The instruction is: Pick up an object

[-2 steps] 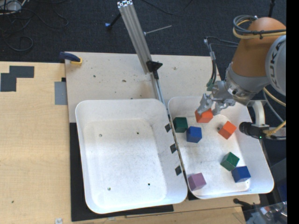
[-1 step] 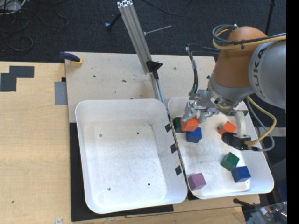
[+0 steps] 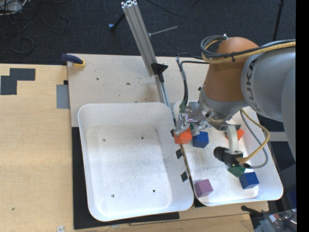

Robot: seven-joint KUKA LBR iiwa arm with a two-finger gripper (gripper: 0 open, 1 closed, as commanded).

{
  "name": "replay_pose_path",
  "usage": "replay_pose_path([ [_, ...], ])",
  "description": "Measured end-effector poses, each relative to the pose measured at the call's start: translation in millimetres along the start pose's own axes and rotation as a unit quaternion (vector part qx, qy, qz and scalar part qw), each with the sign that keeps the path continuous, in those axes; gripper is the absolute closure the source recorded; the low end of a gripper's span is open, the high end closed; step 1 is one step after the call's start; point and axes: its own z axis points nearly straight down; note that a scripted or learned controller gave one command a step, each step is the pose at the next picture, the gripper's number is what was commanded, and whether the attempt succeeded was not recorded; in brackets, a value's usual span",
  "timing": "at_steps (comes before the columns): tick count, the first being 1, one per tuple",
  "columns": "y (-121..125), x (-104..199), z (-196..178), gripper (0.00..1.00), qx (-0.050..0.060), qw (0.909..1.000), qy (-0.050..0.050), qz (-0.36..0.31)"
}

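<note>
Two shallow white bins sit side by side on a pale speckled bench. Left bin shows only dark specks on its floor. Right bin holds the blocks and is partly covered by the arm, grey with an orange band, coming in from the right.

Gripper hangs low at the right bin's left wall, next to the seam between the bins. Orange block is right at the fingertips, touching or just under them; cannot tell if it is clamped, and how far the fingers are spread is not readable from this angle.

Blue block lies just right of the gripper, beside the orange one. Purple block is below the gripper, near the front wall. Green block and second blue block are well right and below, touching or nearly touching each other. Another orange piece shows right of the gripper, partly hidden by wrist hardware.

Metal rail slants up from behind the gripper toward dark carpet with loose cables. Blue-and-yellow clamp sits at the bench's far left corner. Light wood table lies left of the bench.
</note>
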Motion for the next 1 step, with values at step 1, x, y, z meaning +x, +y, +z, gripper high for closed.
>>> replay_pose_path([
  [1, -31.5, 52.2, -12.0, 1.00, 0.000, 1.0000, 0.000, -0.001],
])
